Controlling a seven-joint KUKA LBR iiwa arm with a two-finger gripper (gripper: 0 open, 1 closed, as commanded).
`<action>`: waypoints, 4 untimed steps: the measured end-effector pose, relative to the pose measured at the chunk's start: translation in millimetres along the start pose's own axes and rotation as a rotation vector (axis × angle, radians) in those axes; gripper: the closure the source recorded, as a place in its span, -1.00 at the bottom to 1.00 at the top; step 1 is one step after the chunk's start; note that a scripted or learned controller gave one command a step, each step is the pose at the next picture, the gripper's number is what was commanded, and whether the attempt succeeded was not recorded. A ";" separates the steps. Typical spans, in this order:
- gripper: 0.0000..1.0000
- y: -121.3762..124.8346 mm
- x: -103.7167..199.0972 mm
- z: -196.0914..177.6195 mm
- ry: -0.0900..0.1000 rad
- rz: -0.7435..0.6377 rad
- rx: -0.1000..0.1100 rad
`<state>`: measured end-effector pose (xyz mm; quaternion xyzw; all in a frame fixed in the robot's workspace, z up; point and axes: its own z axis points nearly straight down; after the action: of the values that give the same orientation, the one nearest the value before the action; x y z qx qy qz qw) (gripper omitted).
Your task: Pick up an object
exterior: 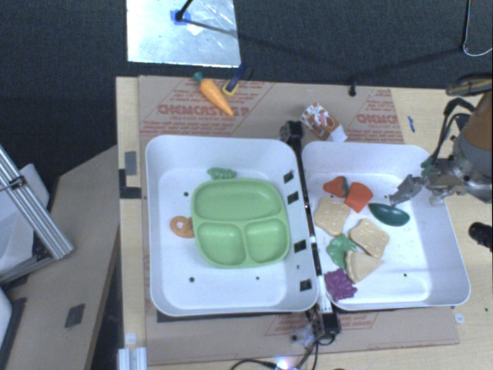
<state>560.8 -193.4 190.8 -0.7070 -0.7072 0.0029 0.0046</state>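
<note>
Two shallow white bins are sitting side by side on a cardboard-covered bench, and the right bin [443, 241] is holding a cluster of toy food: a dark green spoon [390, 214], orange and red pieces [350, 192], crackers [368, 237] and a purple bunch [340, 284]. The gripper [402, 192] is hanging just above the spoon's upper edge, and whether it is gripping anything cannot be told. Beyond, the left bin [166, 284] is carrying a green divided plate [239, 222].

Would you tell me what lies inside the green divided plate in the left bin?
Its three compartments look bare. The green divided plate hides the left bin floor beneath it; a green piece and an orange ring lie beside it.
</note>
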 end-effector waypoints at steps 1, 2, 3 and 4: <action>-1.00 3.0 0.3 -6.4 -0.003 -0.003 -0.011; -1.00 11.1 2.3 52.7 -0.002 -0.003 -0.008; -1.00 12.5 2.5 103.7 -0.003 0.000 -0.013; 1.00 14.3 1.9 89.6 -0.004 -0.002 -0.018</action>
<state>574.1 -191.3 101.0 -0.7063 -0.7079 -0.0020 -0.0034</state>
